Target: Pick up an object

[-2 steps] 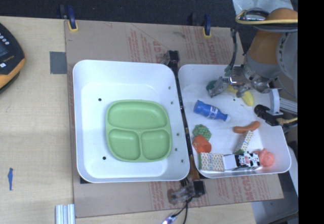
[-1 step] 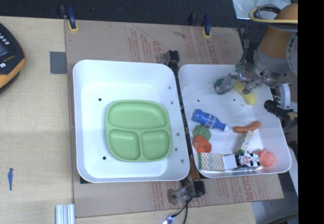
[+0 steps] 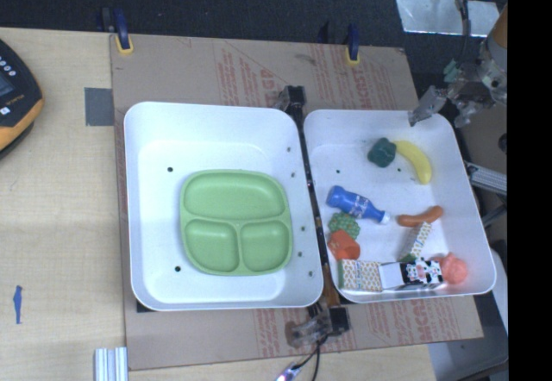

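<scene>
Where frame cuts arm: gripper (image 3: 444, 103) blurred | banana (image 3: 416, 160) near

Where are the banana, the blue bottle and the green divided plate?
banana (image 3: 415, 160), camera view, middle of its curve.
blue bottle (image 3: 352, 203), camera view, its body.
green divided plate (image 3: 234, 192), camera view, its large upper compartment.

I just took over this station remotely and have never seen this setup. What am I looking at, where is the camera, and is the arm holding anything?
One fixed camera looks down at a slant on a bench with two shallow white bins. The left bin holds a green divided plate. The right bin holds small toys: a banana, a dark green lump, a blue bottle, a sausage and some small cartons. The robot arm enters from the right; its gripper hangs at the right bin's far edge, above the toys, with nothing visible between its fingers.
</scene>
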